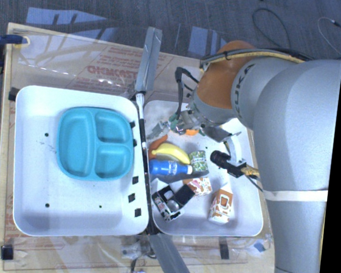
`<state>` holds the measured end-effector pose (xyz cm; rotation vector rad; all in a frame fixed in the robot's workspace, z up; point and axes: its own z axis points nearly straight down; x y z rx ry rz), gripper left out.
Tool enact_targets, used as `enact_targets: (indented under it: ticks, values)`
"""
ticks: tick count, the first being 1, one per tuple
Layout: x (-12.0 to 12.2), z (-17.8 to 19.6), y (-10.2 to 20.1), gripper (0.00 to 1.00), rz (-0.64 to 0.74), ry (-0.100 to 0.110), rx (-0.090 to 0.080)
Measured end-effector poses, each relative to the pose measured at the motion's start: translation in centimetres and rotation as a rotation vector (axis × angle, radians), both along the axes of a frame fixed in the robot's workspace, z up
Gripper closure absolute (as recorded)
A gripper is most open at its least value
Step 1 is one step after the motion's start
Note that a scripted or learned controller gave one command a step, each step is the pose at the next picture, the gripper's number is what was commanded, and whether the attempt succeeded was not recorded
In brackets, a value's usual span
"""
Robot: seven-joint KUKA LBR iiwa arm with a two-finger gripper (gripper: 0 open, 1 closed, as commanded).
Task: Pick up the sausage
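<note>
- While the grey arm (293,134) leans over the right bin (247,224), its gripper (181,125) hangs low over that bin's far corner, just beyond the banana (172,152) and not touching it.
- Whether the gripper is clamped or released cannot be told, since the wrist hides it from above, and nothing can be seen held in it.
- What looks like the sausage (154,153), a reddish-brown piece, lies against the banana's end nearest the left bin (19,146) and is mostly tucked beneath it.
- A small orange bit (190,131) lies beyond the banana, just beside the gripper; what it is cannot be made out.
- A blue bottle (168,168) lies on its side directly in front of the banana, touching it along its length.
- A green patterned packet (198,161) sits at the banana's other end, close to its tip.
- A red and white packet (200,186) lies in front of the banana, past the bottle.
- A black and white object (171,200) rests nearer the front wall, well in front of the banana.
- A small carton (221,206) stands farther from the banana, toward the arm's side.
- A blue divided plate (96,143) lies in the left bin, well apart from the banana.
</note>
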<state>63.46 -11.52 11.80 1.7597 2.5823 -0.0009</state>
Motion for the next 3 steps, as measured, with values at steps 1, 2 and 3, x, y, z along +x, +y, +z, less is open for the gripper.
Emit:
enact_targets:
  ticks: [1,2,3]
  values:
    - [-0.4,-1.9,-0.6,0.00,0.048,0.002,-0.003]
    - [-0.4,-1.0,-0.3,1.00,0.052,0.003,0.001]
    - [-4.8,9.6,-3.0,1.00,-0.124,0.014,0.010]
